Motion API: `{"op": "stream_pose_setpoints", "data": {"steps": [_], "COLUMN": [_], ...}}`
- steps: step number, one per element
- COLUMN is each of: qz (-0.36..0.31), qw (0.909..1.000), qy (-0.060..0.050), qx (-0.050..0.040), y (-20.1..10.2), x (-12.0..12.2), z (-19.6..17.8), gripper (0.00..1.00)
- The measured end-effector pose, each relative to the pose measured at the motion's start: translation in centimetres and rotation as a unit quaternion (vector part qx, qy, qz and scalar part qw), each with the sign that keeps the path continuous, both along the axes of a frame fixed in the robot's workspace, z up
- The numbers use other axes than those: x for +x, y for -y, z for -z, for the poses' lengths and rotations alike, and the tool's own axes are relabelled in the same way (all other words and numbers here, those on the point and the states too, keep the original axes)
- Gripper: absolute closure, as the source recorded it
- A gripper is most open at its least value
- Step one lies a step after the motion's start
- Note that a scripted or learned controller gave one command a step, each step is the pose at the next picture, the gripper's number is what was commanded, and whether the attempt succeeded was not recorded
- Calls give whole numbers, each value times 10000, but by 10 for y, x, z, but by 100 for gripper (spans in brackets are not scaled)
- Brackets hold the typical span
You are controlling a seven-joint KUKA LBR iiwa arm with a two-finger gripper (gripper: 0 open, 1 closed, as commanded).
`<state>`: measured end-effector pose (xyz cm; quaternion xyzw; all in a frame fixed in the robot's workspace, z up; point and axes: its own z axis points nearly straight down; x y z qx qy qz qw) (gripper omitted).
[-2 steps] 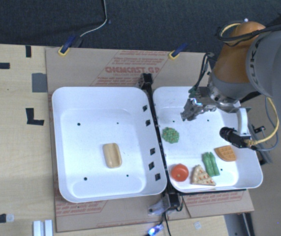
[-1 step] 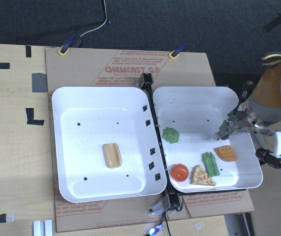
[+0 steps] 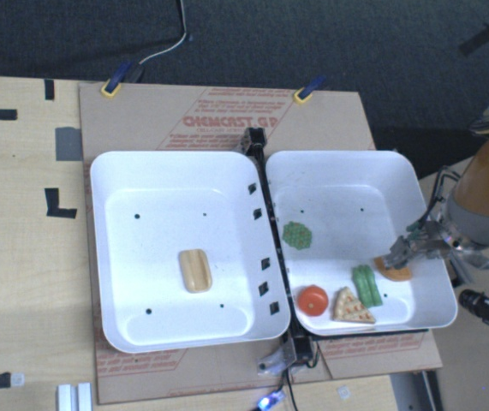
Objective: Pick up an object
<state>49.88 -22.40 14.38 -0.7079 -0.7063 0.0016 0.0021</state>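
Two white bins sit on the cardboard-covered table. At the right bin's right wall, the gripper hangs directly over an orange piece, touching or nearly so; whether it clasps anything I cannot tell.

Grey arm (orange band above), dark metal fingers

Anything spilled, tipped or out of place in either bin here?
Nothing stands out. The bread roll lies alone in the left bin; the toy foods sit inside the right bin, with the hand low over an orange piece.
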Motion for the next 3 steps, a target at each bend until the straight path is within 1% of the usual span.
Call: {"op": "stream_pose_setpoints", "data": {"steps": [1,2,3], "qz": [-72,-52,-46], "qw": [10000,10000,10000], "qy": [35,53,67], "qx": [5,0,0], "y": [-113,-153,-194], "x": [34,110,173], "z": [-25,-41,-90], "gripper": [100,100,100]}}
